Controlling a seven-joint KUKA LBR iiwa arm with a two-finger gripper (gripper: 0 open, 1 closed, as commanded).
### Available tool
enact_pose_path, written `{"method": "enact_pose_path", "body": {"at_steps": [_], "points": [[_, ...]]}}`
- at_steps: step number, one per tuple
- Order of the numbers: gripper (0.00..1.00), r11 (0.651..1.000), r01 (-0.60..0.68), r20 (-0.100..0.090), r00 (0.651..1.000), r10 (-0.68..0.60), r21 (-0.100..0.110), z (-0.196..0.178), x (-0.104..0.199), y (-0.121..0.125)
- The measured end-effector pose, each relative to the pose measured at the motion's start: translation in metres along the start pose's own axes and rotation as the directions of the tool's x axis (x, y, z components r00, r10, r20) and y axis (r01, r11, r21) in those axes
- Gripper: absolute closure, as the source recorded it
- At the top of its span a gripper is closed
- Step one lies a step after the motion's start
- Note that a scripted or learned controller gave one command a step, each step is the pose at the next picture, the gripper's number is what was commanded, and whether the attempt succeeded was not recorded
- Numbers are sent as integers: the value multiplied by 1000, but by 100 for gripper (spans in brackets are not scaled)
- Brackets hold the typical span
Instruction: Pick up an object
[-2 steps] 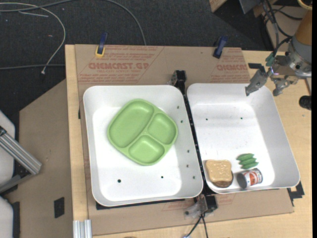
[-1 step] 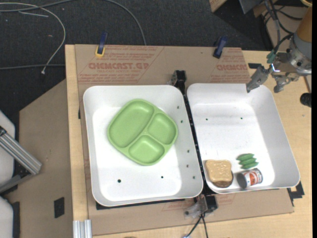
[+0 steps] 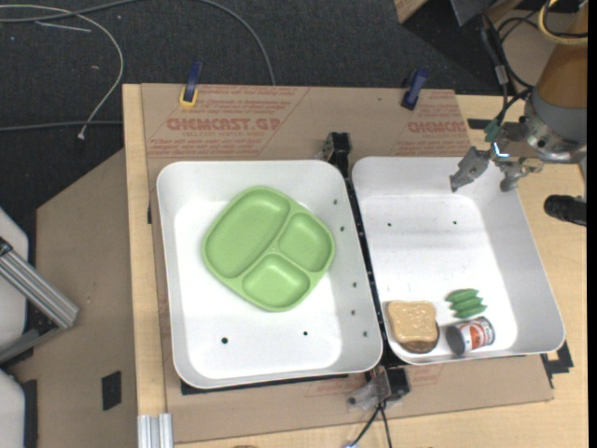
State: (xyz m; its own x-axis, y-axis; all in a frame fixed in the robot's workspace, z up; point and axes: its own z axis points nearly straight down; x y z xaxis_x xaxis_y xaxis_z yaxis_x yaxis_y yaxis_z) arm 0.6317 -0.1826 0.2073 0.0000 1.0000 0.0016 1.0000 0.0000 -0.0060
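My gripper (image 3: pixel 486 174) hangs over the far right corner of the right bin (image 3: pixel 429 203), open, with nothing between its fingers. Far from it, at the bin's near edge, lie a tan slice of bread (image 3: pixel 412 326), a small green pea pod (image 3: pixel 465 300) and a little can (image 3: pixel 471 335) with a red label lying on its side. A green three-compartment plate (image 3: pixel 269 247) rests in the middle of the left bin (image 3: pixel 187 203).
The bins sit side by side on a cardboard-covered bench, joined by a black clamp (image 3: pixel 337 145) at the far edge. Two blue clips (image 3: pixel 192 79) hold the cardboard at the back. Cables trail over the dark floor behind.
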Motion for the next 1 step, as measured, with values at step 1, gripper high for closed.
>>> {"method": "enact_pose_path", "body": {"at_steps": [1], "points": [[0, 1000, 2, 0, 1000, -2, -1, 60, 4, 6]]}}
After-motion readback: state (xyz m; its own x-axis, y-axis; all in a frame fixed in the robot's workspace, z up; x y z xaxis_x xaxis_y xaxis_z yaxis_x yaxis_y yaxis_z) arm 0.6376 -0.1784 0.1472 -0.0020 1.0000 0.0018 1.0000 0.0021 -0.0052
